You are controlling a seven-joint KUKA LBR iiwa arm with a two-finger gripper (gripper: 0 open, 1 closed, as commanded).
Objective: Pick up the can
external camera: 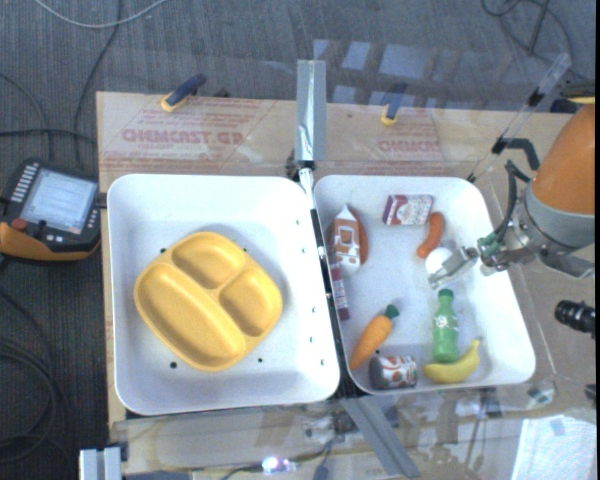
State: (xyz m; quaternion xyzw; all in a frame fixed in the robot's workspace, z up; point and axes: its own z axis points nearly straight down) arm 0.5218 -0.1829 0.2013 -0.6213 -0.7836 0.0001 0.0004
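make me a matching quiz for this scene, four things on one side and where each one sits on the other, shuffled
Things:
1. can
2. yellow tray
3. banana
4. hot dog

Places:
A. in the left bin, on its own
B. upper part of the right bin, right of the small carton
C. near edge of the right bin, just below the carrot
D. near right corner of the right bin, at the foot of the green bottle

Pairs: 1-C, 2-A, 3-D, 4-B
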